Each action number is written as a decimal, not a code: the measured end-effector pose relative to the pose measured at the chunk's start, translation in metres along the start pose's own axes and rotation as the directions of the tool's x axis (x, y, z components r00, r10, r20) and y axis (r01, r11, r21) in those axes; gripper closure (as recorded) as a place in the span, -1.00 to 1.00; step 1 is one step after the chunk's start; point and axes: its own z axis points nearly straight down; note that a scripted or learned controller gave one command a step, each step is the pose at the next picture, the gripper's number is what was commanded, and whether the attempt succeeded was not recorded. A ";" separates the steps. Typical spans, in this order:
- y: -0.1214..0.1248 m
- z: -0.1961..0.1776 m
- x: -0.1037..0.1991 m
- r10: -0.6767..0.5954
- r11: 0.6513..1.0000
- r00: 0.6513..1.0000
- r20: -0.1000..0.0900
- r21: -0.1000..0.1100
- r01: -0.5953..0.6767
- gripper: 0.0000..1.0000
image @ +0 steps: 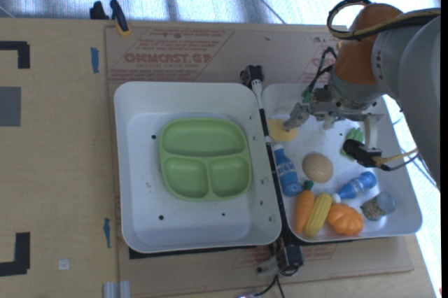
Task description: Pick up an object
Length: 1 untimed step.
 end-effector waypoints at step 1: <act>-0.055 0.010 0.003 0.004 1.000 1.000 -0.002 0.000 -0.004 -1.00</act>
